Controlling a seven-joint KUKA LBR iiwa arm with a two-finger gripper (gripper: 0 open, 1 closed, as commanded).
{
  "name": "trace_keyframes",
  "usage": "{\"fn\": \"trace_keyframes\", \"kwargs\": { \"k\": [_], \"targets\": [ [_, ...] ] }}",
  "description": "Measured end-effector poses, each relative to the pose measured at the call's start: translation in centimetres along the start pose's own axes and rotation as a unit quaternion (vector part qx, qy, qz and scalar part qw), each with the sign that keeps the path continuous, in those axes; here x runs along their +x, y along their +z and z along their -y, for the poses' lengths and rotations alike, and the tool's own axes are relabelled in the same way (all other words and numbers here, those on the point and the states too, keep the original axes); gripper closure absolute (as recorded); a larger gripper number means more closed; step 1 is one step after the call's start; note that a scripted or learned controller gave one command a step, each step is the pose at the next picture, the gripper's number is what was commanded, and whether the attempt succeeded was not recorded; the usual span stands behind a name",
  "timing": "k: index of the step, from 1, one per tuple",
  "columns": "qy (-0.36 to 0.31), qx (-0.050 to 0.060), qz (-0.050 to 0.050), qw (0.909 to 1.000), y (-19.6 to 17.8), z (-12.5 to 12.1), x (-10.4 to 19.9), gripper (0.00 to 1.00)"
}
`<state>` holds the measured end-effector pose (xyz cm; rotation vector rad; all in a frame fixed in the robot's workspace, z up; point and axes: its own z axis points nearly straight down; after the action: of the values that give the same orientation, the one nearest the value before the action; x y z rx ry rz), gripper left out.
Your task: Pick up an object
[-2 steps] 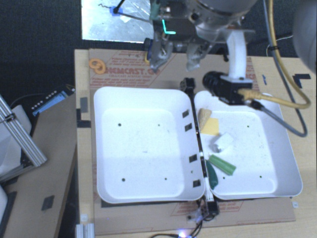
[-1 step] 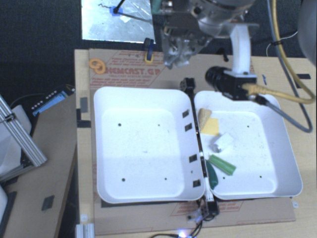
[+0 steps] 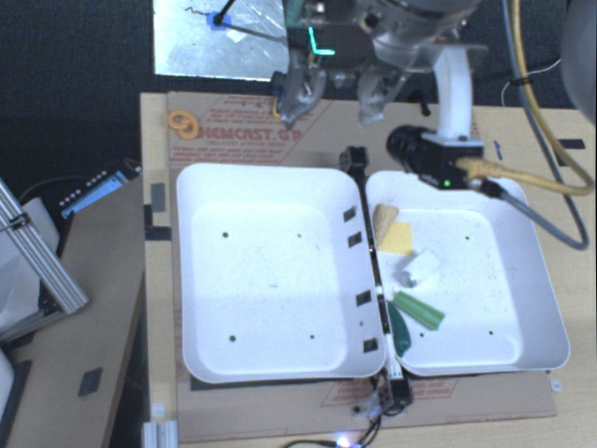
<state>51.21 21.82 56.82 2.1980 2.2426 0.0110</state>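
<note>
While the claw (image 3: 331,101) hangs open and empty, a green cylinder (image 3: 418,310) lies in the right bin (image 3: 536,297).

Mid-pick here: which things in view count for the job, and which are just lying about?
For the job:
gripper, open, raised behind the bins
yellow block, right bin
white piece, right bin
green piece, right bin
tan piece, right bin

Lying about:
left bin
orange ring on the cardboard
foil sheet
</note>
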Motion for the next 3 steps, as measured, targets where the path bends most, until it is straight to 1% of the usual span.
{"fn": "trace_keyframes", "kwargs": {
  "k": [1, 2, 3],
  "targets": [
    [-0.001, -0.001, -0.001, 1.0, -1.2, 0.0, 0.0, 1.0],
    [-0.002, -0.001, 0.0, 1.0, -1.1, 0.0, 0.0, 0.0],
    [-0.004, -0.002, -0.001, 1.0, -2.3, -0.1, 0.0, 1.0]
  ]
}}
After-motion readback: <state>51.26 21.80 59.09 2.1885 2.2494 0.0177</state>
